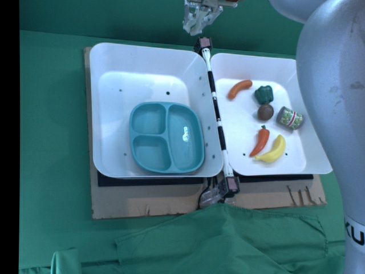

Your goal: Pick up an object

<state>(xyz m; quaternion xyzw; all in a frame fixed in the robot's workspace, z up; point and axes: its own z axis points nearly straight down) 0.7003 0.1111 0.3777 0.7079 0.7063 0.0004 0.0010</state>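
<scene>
The right bin [296, 73] holds several toy foods: an orange sausage [239, 88], a green pepper [263, 94], a brown round piece [265, 112], a small can [290, 118], a red chili [260, 141] and a yellow banana [272, 150]. My gripper [197, 23] hangs high at the top of the view, above the far end of the divider between the bins, well away from the foods. Nothing shows between its fingers.
The left bin [108, 61] holds a teal three-compartment plate [166, 137]. A black-and-white rail [215, 110] runs between the bins. The grey arm [325, 67] covers the right side of the view. Green cloth [217, 238] lies bunched at the front.
</scene>
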